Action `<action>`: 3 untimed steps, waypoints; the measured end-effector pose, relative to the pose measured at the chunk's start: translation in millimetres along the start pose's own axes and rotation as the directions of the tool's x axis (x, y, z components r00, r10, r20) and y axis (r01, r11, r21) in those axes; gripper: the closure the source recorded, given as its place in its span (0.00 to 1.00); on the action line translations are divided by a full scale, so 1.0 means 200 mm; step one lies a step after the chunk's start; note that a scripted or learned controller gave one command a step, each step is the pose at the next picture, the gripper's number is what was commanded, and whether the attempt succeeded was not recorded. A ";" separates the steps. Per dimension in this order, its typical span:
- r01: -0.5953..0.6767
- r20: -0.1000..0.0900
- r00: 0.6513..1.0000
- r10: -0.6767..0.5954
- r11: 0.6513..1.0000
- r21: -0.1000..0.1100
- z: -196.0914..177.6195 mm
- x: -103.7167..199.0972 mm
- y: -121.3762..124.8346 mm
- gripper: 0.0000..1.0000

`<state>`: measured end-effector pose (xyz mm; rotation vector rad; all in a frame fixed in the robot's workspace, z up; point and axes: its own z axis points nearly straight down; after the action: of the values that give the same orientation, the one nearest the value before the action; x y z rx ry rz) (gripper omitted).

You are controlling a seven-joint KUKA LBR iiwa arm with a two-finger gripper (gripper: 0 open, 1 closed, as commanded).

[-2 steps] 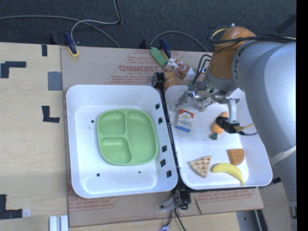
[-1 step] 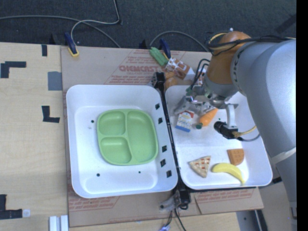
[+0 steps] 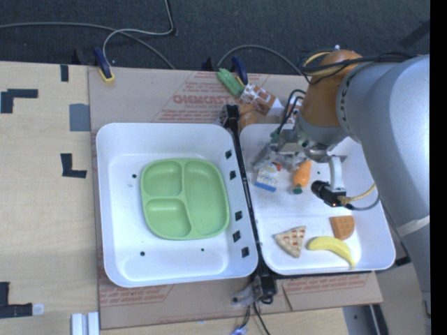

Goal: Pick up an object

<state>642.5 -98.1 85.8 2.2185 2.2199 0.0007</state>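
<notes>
My gripper (image 3: 279,152) reaches down into the right bin (image 3: 377,257), near its back left part, under the orange band of the wrist. Just below it lies a small blue and white packet (image 3: 266,179), with an orange carrot (image 3: 302,174) to its right. A pizza slice (image 3: 291,241), a yellow banana (image 3: 334,248) and a brown toast piece (image 3: 342,226) lie toward the bin's front. Whether anything sits between the fingers is hidden by the wrist.
The left bin (image 3: 112,187) holds a green divided plate (image 3: 185,197). A green clip (image 3: 230,82) and a brown snack pack (image 3: 257,101) lie on the cardboard behind the bins. A black cable plug (image 3: 328,192) hangs by the arm over the right bin.
</notes>
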 end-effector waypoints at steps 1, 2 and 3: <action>0.002 -0.001 1.000 -0.002 1.000 -0.001 0.00 -0.02 -0.04 0.00; 0.001 -0.001 1.000 -0.001 1.000 0.001 0.00 0.00 0.09 0.00; 0.001 -0.001 1.000 -0.001 1.000 0.000 0.00 -0.04 0.00 0.00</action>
<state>642.2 -106.3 85.9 2.2178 2.2216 0.0010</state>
